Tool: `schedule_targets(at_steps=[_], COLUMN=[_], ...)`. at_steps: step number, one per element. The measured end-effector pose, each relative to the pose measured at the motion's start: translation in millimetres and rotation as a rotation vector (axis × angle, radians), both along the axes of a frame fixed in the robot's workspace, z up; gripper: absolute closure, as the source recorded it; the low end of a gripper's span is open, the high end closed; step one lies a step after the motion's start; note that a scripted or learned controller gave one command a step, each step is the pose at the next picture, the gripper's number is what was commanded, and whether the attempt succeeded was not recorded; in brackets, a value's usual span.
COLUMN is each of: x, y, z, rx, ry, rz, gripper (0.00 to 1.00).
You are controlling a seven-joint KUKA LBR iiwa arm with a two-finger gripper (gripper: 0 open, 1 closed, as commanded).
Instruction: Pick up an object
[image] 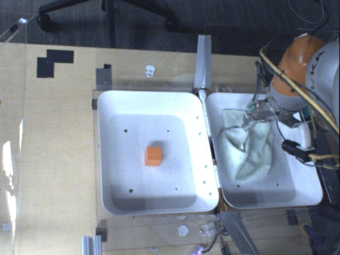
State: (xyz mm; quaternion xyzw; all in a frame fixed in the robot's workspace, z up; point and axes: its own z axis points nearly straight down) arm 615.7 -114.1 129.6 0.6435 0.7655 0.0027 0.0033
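Worktop [53, 158]: pale wood, carrying two shallow white bins side by side; black tape marks [53, 61] lie near its far left corner.

Left bin [114, 195]: holds a small orange cube [153, 156], sitting flat near the middle of the floor, apart from every wall.

Divider: a grey metal post [203, 62] stands at the far end of the seam between the two bins.

Right bin [297, 193]: holds a crumpled pale green-white cloth [249, 153], which spreads from the far left part of the floor down toward the middle.

Cloth shape: the far end is drawn up into a narrow peak under the gripper, while the lower, wider part lies bunched on the bin floor.

Gripper [258, 116]: over the far part of the right bin, at the top of the cloth's raised peak.

Fingers [254, 109]: drawn close together and pinching the top fold of the cloth; the fabric runs straight down from them.

Arm [297, 62]: grey with an orange band, reaching in from the right, with black cables [300, 152] hanging beside the wrist above the right bin's right side.

Cube relative to fingers: well apart, to the left in the other bin, with the two bins' rims between.

Floor: dark carpet beyond the worktop, with a black chair base [109, 4] on it.
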Motion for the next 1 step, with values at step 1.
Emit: schedule_targets(at_steps=[1], x=[28.8], y=[32.6], z=[96.5], rx=[0.000], ry=[0.001], rz=[-0.050], gripper=[1.00])
